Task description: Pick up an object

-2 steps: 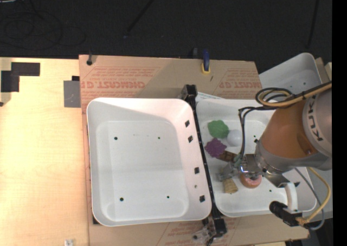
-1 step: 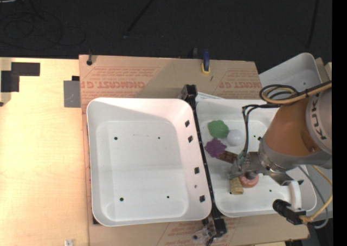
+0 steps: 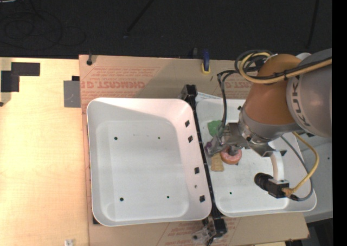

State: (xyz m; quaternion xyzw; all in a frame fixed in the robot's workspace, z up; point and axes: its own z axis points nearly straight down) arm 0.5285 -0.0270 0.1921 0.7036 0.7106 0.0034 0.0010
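Pale plywood bench under a cardboard sheet carrying two white bins side by side: left bin, right bin; black floor with cables beyond the far edge. Gripper down by right bin's left wall, among a green object, pink round object and tan block. Finger state: cannot tell.
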